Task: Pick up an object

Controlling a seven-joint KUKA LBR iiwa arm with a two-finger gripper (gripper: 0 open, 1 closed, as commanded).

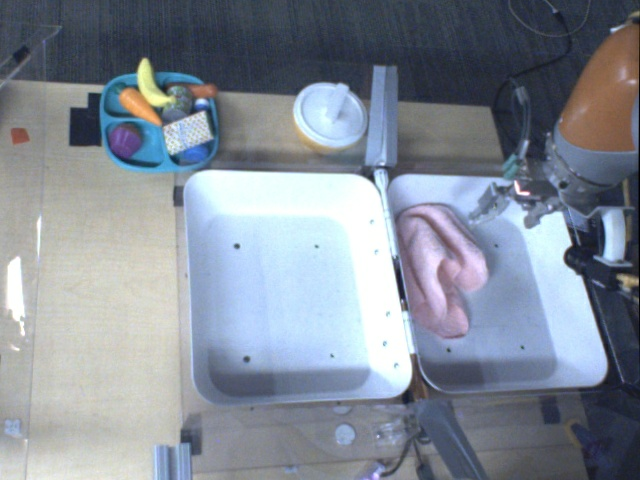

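**A:** Hidden, cut off or hard to read?

**B:** Arm (603, 88) cut off at the right edge of the frame, above the orange band. Wrist parts blurred and crowded. Contents of the blue tray (140, 164) small: a banana (150, 86) and a carrot (138, 106) made out, the rest not identified. Far-left strip of the bench (90, 298) hazed by glare. Lower right corner of the frame too dark to read.

**A:** Surface and room?

**B:** Pale wooden bench with two shallow white bins side by side, parted by a grey metal bar (381, 118). Blue tray at the bench's back left. White lidded cup (330, 116) at the back edge, just left of the bar. Dark carpet beyond the back edge, with a thin looped cable (545, 13) lying on it.

**A:** Task item?

**B:** Pink cloth (440, 268), crumpled, lying in the right bin (590, 368) along its left edge, from near the back left corner down past the middle. Left bin (290, 288) showing bare floor.

**A:** Pincer?

**B:** Gripper (508, 208) over the right bin's back edge, right of centre. Tips apart, bare bin floor seen between them. Near the cloth's upper right end, apparently just clear of it; contact not confirmed at this slant.
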